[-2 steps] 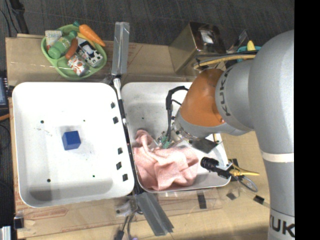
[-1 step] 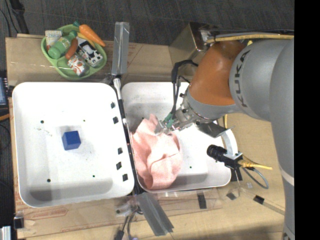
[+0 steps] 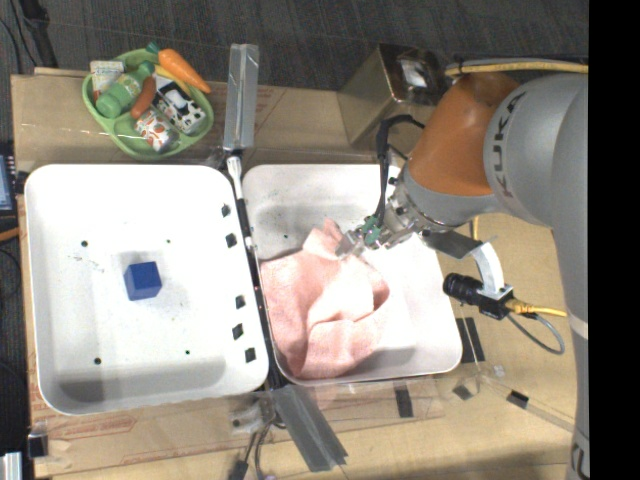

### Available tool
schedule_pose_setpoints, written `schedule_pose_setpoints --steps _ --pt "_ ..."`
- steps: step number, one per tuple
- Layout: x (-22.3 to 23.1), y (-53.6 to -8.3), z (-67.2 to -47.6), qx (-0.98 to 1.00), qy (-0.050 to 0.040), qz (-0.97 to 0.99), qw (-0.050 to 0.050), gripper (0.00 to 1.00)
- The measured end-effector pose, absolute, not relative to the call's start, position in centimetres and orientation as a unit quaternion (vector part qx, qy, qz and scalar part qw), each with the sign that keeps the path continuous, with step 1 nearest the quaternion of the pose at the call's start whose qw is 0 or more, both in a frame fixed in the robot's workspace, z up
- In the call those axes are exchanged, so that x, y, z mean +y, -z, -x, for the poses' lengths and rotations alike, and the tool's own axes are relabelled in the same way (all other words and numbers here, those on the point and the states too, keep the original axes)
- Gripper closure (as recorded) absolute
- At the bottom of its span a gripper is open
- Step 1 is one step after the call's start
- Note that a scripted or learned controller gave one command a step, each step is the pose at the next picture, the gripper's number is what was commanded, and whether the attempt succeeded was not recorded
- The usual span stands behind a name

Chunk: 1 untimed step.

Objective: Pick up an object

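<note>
**A:** Start with the big things. What takes up the most room?

**B:** The arm, grey with its orange band, coming in from the right and bending down over the right bin. Its claw sits low in that bin, toward the upper middle of it.

**A:** And the left bin?

**B:** The left bin lies well to the left of the claw, on the far side of the divider between the two bins. It is the same shallow white kind.

**A:** What is under the claw?

**B:** A pink cloth, crumpled, spreading out below and to the left of the claw and covering much of the right bin's floor. The top corner of the cloth reaches right up to the claw tips and looks pulled up into a peak there.

**A:** So is the claw closed on it?

**B:** I cannot tell. The tips are small and blurred against the cloth, so open or closed is not clear, nor whether any fabric is between them.

**A:** Anything else, going smaller?

**B:** A green bowl of toy food, far up and to the left of the claw, outside the bins. Then a blue cube in the left bin, well apart from the claw, to its left and slightly lower, sitting alone on the white floor.
</note>
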State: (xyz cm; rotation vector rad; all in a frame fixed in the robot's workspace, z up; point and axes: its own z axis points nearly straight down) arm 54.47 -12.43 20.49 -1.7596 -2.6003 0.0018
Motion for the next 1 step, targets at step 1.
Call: schedule_pose_setpoints --steps 1 --pt "-13.15 -18.95 -60.70 -0.716 -0.0012 0.698 0.001 1.00"
